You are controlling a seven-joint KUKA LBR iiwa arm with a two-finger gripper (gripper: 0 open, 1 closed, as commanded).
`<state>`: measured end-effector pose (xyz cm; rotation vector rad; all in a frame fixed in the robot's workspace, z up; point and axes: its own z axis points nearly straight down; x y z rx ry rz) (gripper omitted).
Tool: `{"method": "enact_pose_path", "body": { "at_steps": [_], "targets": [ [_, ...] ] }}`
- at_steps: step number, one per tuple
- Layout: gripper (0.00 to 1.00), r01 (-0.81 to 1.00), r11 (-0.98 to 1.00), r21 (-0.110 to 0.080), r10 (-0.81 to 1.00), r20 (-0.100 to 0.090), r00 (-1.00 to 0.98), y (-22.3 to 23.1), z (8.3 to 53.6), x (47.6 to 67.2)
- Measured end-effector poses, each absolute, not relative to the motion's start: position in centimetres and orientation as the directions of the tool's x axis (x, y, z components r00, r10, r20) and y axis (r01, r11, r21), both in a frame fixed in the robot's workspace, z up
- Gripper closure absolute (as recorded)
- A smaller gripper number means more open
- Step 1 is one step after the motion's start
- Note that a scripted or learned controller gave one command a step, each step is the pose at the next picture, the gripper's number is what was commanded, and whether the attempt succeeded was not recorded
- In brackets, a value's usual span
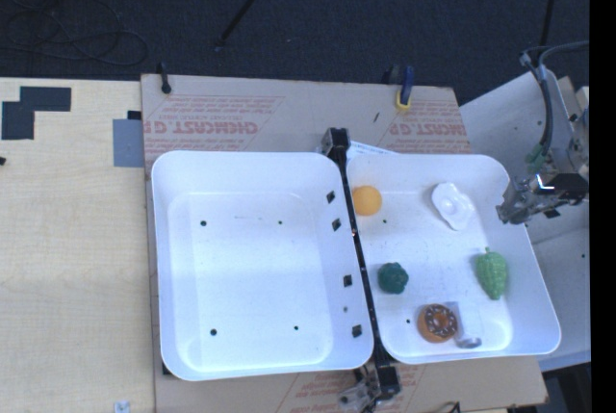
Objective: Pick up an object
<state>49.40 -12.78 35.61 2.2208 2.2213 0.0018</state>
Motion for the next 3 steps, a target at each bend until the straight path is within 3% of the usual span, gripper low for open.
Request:
{"method": "enact_pose_path", "body": {
  "at_steps": [1, 2, 3],
  "targets": [
    [1.0, 1.0, -0.002, -0.011, 1.0, 0.002, 0.002, -14.0, 27.5, 47.4],
    [1.0, 1.0, -0.001, -0.018, 1.0, 0.005, 0.001, -14.8, 11.6, 48.2],
    [0.0, 1.0, -0.004, -0.004, 1.0, 0.001, 0.004, -15.0, 12.4, 48.6]
  ]
}}
